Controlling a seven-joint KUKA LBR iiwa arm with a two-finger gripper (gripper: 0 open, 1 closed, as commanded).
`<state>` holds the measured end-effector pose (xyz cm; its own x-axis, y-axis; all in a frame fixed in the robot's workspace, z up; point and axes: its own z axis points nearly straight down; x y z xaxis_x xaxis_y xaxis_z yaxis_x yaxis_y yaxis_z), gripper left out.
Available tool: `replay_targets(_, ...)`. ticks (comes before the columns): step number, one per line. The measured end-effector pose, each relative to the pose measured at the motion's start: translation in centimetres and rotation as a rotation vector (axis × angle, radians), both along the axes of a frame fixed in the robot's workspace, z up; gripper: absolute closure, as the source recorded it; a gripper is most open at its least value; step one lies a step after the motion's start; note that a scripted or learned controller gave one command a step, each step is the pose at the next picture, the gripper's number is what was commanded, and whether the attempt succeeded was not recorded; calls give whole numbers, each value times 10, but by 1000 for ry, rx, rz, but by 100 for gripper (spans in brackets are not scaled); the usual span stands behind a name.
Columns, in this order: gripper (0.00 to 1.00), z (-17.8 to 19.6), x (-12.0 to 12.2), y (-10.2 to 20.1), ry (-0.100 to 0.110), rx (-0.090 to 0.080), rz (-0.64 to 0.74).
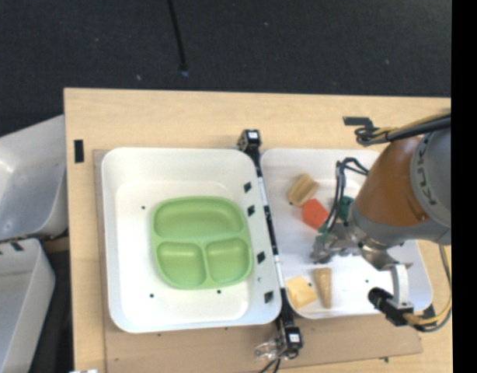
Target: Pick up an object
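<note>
While your claw [325, 249] hangs low in the right bin [355, 305], its grip state unreadable, the cone [323, 286] lies just below it, long axis running up-down; red block [315, 213] sits just above.

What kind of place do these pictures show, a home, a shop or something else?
Most likely a robotics lab test bench: a grey and orange arm reaches over two white bins on a wooden bench, with a green divided tray and small wooden blocks as practice objects.
</note>
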<state>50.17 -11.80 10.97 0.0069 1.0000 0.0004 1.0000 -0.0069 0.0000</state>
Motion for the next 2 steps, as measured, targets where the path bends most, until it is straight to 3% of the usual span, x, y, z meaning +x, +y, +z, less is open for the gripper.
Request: replay_targets(2,100,116,2,1,-7,-2,10)
